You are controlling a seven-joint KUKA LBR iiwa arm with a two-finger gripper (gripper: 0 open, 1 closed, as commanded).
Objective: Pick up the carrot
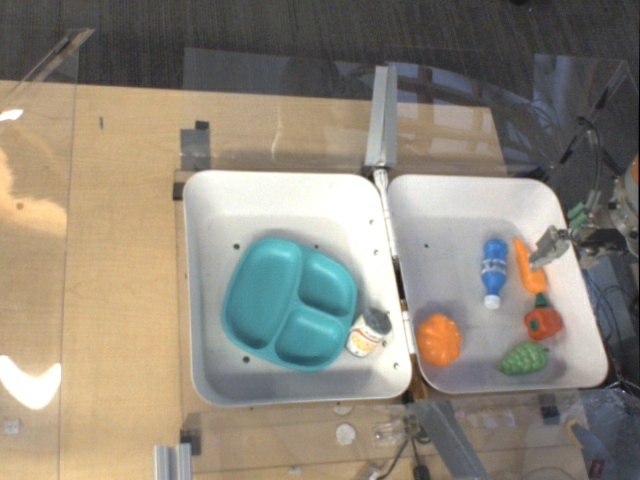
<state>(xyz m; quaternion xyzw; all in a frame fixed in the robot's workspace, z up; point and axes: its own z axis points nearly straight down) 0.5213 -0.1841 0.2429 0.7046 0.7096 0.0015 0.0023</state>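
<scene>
Camera view: my hand (grip unreadable, I cannot tell) sits beside the carrot, lying lengthwise, green tip toward me.

A: Where does the one camera sit?

B: High above the desk, fixed, looking down at a slant; the far side lies toward the top, where dark floor shows beyond the desk edge.

A: How near?

B: Far enough to take in both white bins whole: the left bin and the right bin, side by side across the middle, with bare desk at the left.

A: And the arm's side?

B: The right edge.
</scene>
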